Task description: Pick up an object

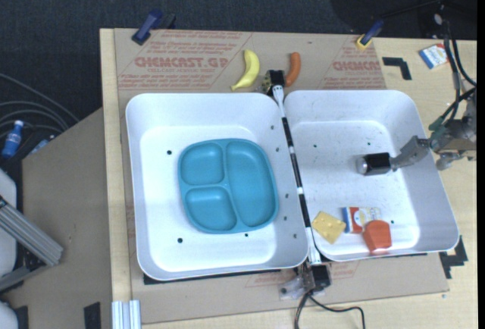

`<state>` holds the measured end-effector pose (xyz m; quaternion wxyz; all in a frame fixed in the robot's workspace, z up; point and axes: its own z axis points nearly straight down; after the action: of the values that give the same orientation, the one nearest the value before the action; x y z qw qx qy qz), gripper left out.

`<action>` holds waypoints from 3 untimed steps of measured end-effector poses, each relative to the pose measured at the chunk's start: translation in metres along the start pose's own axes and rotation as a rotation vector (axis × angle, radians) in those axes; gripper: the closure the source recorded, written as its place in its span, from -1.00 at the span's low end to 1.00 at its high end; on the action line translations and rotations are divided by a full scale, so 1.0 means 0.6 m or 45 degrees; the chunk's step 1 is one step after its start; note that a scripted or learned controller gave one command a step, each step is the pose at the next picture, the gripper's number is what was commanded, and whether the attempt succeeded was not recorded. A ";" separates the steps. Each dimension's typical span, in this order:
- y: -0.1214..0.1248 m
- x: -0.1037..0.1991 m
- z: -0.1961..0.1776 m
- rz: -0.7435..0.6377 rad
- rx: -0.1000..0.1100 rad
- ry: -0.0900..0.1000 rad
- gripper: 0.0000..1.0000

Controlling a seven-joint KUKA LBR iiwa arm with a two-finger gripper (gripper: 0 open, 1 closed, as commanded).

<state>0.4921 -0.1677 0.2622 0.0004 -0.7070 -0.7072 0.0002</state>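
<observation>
In the right bin (402, 111), three small things lie along the front wall: a yellow cheese wedge (328, 227), a red, white and blue carton (353, 218) and an orange cup-like piece (377, 236). My gripper (445, 145) hangs at the right rim of that bin, well behind and to the right of those three. Nothing shows between it and them but bare bin floor. The left bin (151, 123) holds a blue divided plate (226, 184) lying flat in its middle.
Behind the bins, a yellow banana (247, 70) and an orange carrot-like piece (292, 67) lie on the brown bench board. A blue clip (146, 28) sits at the board's back left corner. Cables run at the far right.
</observation>
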 end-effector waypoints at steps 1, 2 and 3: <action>0.000 -0.059 0.296 0.001 -0.002 -0.001 -1.00; 0.109 -0.085 0.296 -0.006 0.001 0.012 -1.00; 0.221 -0.084 0.296 -0.006 -0.001 0.012 -1.00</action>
<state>0.6245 -0.2178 0.0847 0.0036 -0.7053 -0.7089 -0.0035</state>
